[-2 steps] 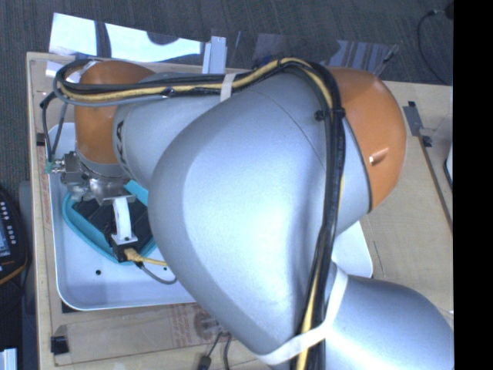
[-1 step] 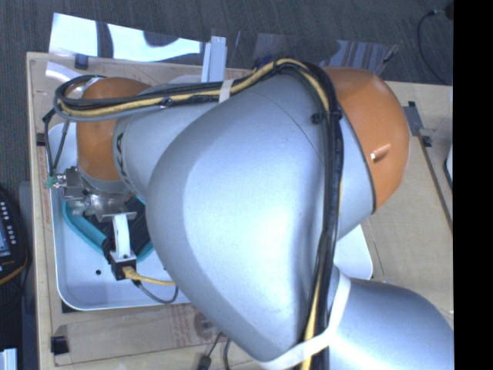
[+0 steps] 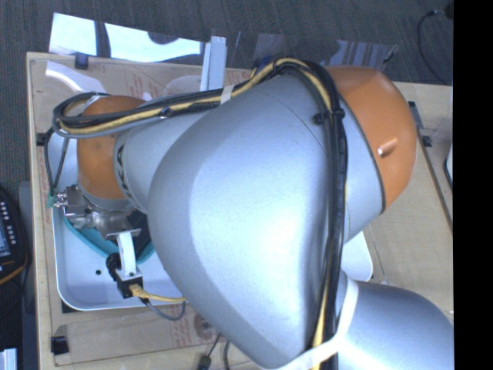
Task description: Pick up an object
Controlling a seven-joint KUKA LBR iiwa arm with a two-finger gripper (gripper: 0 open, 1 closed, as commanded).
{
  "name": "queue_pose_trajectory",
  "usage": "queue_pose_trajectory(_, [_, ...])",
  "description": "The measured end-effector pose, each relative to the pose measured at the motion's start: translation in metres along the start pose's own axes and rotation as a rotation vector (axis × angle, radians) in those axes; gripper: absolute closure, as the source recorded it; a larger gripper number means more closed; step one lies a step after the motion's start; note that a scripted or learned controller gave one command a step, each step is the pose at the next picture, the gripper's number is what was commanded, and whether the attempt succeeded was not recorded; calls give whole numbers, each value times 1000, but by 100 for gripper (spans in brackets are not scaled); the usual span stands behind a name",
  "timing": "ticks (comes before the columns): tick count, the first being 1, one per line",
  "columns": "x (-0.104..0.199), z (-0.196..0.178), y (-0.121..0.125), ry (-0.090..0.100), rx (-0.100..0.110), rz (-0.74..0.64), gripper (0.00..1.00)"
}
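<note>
The big grey metal arm fills the foreground, reaching in from the right and covering most of the pale wooden desk. A bundle of black and yellow cables runs along its upper surface, and a broad orange band curves round its far right shoulder. Left of that grey bulk, the arm's second orange band sits above the wrist, which points down into the shallow white plastic bin. The pincer hangs below this wrist over the bin's floor, with a teal part and a small white bracket beside it; I cannot tell how it is set. No object to pick up can be made out on the bare patch of bin floor left of the arm. Beyond the desk lies dark grey carpet.
</note>
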State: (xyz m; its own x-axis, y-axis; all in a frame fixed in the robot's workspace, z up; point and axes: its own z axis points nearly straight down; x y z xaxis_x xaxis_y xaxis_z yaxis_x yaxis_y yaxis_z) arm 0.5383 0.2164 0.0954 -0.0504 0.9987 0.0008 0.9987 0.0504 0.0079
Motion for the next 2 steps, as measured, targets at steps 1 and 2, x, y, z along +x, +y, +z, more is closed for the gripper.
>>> queue_pose_trajectory(1, [-6, 0, -5, -2, -1, -334, 100])
queue_pose_trajectory(2, [-29, -1, -46, 2, -2, -526, 100])
